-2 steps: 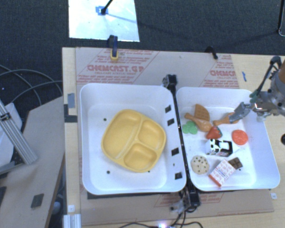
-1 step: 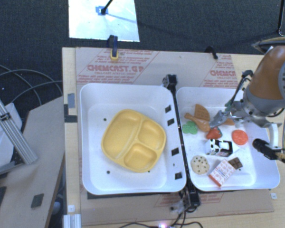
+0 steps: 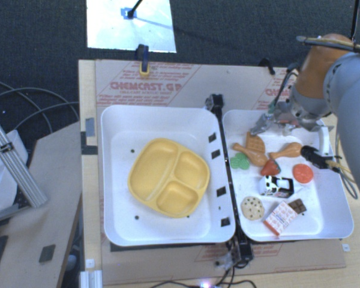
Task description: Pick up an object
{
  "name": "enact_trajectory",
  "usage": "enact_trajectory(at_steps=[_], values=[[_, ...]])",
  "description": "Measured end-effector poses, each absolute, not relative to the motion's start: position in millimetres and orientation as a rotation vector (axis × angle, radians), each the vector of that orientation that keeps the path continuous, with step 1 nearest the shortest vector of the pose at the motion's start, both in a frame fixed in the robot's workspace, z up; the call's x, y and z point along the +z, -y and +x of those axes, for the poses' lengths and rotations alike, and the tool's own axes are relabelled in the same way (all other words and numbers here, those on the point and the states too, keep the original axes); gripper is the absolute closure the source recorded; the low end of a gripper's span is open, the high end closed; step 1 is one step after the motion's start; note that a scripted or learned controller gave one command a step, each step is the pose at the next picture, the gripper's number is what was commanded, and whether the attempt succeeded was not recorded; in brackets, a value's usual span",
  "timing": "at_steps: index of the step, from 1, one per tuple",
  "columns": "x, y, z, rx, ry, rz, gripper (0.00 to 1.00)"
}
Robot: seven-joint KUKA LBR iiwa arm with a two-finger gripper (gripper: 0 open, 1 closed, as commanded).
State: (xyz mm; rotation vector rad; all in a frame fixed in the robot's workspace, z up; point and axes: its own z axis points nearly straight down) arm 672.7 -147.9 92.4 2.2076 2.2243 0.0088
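My gripper (image 3: 262,126) hangs over the back of the right bin (image 3: 336,221), just behind a brown toast-like piece (image 3: 255,142). Nothing is visibly held in it. In front of it lie two tan drumsticks (image 3: 249,155) (image 3: 286,152), a green piece (image 3: 240,162), a red wedge (image 3: 270,168), an orange-red round slice (image 3: 302,173), a black-and-white block (image 3: 277,186), a cookie (image 3: 252,207), a red-and-white packet (image 3: 280,218) and a small brown square (image 3: 297,206).
The left bin (image 3: 120,221) holds a yellow divided plate (image 3: 168,177). A black clip strip (image 3: 221,161) runs where the bins meet. The grey arm (image 3: 348,95) covers the right bin's far right corner. Cables trail along its right side.
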Motion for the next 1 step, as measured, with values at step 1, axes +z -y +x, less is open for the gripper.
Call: enact_trajectory(at_steps=[1], values=[[91.0,210.2,601.3,0.013,-2.208,2.219,0.00]])
